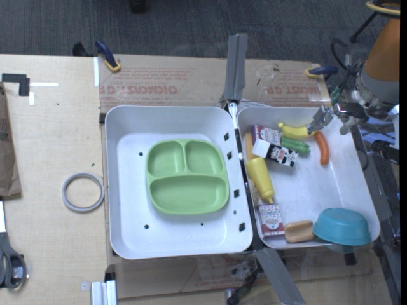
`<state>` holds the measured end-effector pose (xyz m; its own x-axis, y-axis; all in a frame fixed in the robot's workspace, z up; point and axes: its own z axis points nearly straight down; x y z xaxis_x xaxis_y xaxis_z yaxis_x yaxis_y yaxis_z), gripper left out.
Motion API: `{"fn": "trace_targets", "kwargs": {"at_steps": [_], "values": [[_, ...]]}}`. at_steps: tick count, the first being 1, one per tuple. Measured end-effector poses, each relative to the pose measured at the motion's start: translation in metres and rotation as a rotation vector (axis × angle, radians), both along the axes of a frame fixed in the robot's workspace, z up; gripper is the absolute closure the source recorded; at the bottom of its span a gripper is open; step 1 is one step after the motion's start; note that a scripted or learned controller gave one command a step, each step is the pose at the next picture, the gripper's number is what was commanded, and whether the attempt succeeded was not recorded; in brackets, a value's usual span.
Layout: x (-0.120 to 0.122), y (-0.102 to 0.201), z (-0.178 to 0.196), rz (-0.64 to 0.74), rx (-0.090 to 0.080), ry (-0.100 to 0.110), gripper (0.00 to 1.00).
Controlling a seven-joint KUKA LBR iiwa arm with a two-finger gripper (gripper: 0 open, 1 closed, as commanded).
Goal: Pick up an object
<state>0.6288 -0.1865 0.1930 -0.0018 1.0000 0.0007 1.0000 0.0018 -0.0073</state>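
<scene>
two white bins; pincer, spread wide, hangs at the right bin's two o'clock, above a yellow plastic banana.

Single fixed overhead cam, slanted down on bench.
Takes in both white bins side by side: left bin near frame centre, right bin toward the right edge. Dark floor along the top, bench front at bottom. Arm enters upper right. Mid-range framing.
</scene>
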Motion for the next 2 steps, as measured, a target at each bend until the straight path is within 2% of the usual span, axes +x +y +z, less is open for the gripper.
{"fn": "trace_targets", "kwargs": {"at_steps": [1, 2], "values": [[0.0164, -0.0151, -0.0986, 0.035, -0.004, -0.014, 0.0], [0.0189, -0.0148, -0.0887, 0.04, -0.005, -0.017, 1.0]]}}
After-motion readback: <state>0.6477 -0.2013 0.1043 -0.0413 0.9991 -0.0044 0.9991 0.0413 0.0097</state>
